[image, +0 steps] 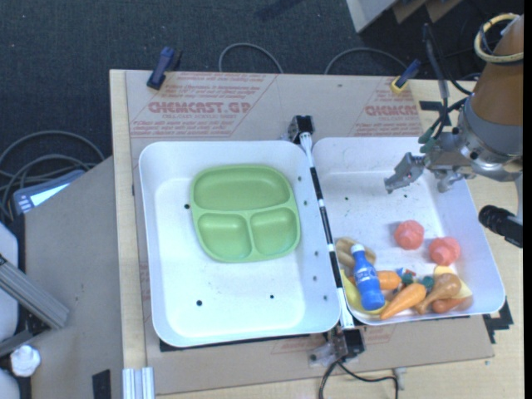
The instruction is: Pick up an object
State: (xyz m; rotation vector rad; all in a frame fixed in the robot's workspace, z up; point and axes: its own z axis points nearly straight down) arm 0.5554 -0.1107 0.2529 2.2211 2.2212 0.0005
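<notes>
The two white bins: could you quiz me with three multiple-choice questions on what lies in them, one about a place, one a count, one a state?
1. Where is the green divided plate?
A. left bin
B. right bin
C. on the cardboard

2. How many compartments does that plate have?
A. two
B. three
C. five

3. How does the blue bottle sit?
A. upright
B. lying on its side
C. hanging from the gripper

Answers:
1 A, it rests flat on the left bin floor.
2 B, one wide section above two smaller ones.
3 B, it lies among the toy food in the right bin, away from the gripper.
</notes>
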